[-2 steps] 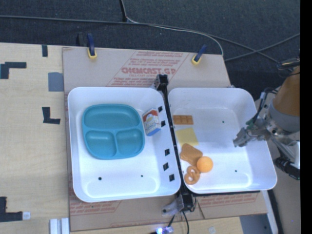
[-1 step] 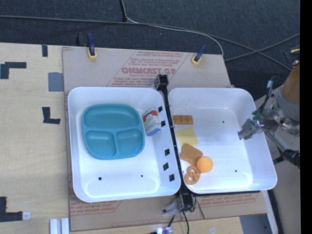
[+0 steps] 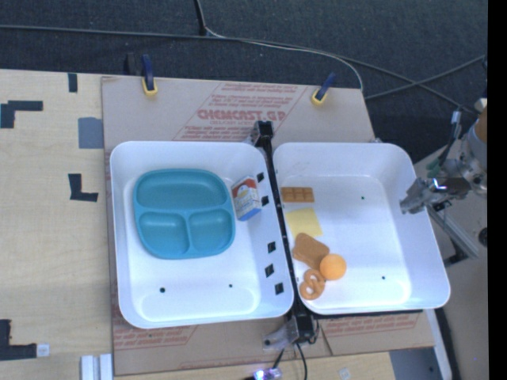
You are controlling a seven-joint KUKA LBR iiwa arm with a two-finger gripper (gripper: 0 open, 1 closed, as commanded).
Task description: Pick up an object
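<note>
- Bench (image 3: 47,212) carries two white bins.
- Gripper (image 3: 420,195) over right bin's (image 3: 396,228) right rim; jaws' state unclear.
- Orange ball (image 3: 333,267) well left of jaws, round, no long axis.

Even, bright overhead light gives soft shadows, mild glare on the white bins (image 3: 348,161), and slightly soft focus.

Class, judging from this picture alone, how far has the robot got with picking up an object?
Nothing looks picked yet. The gripper sits at the right bin's right rim, away from the orange ball, pretzel and yellow slice. The reach, grasp and lift are all left.
</note>
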